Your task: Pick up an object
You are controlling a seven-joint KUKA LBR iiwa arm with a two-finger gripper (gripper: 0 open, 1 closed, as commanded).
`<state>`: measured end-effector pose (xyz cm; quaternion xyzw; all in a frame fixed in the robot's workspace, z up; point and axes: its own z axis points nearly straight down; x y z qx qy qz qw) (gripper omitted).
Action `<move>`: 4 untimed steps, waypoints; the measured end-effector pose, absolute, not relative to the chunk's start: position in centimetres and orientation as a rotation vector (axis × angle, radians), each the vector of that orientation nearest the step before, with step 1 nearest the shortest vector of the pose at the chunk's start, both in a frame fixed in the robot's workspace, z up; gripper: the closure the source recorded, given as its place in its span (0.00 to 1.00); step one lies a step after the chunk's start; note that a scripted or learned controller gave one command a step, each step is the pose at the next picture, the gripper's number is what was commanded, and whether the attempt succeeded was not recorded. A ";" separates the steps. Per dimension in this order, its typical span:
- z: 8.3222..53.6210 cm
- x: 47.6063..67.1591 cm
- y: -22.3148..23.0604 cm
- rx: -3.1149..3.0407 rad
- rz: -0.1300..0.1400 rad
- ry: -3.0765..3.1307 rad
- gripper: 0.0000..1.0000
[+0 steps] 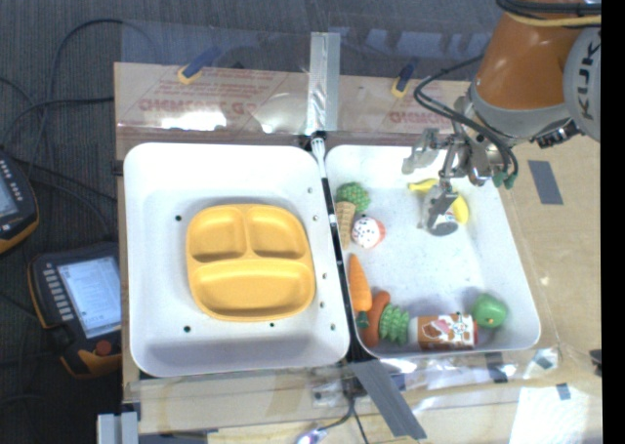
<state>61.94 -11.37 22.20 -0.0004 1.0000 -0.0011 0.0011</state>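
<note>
Starting at the frame's left, the left bin [146, 266] holds a yellow tray [251, 260] with three compartments, lying flat near the bin's middle.

Right of the divider, the right bin [513, 266] carries the toys. Along its left wall sit a green leafy toy [354, 196], a cone [345, 215] and a white speckled ball [367, 230], packed close together. Below them a carrot [359, 282] lies with its long axis running up and down the frame, tip toward the top. Across the lower edge, a second carrot-like piece with a green top [387, 319], a small bottle [444, 331] on its side, long axis left to right, and a green apple [490, 311] stand in a row.

In the bin's upper right the gripper [441, 206] hangs over a yellow banana-like toy [452, 200], partly covering it, so its shape and direction are hard to read. Whether the gripper is open or closed, I cannot tell. The arm [532, 52] is cut off at the frame's right edge, above the surface [571, 266].
</note>
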 end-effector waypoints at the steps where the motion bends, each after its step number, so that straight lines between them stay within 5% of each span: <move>1: 9.4 65.4 -17.3 0.292 -0.003 3.125 0.00; 2: 9.7 66.3 -21.6 0.364 0.002 3.121 0.00; 4: 8.9 65.4 -17.9 0.426 -0.002 3.101 0.00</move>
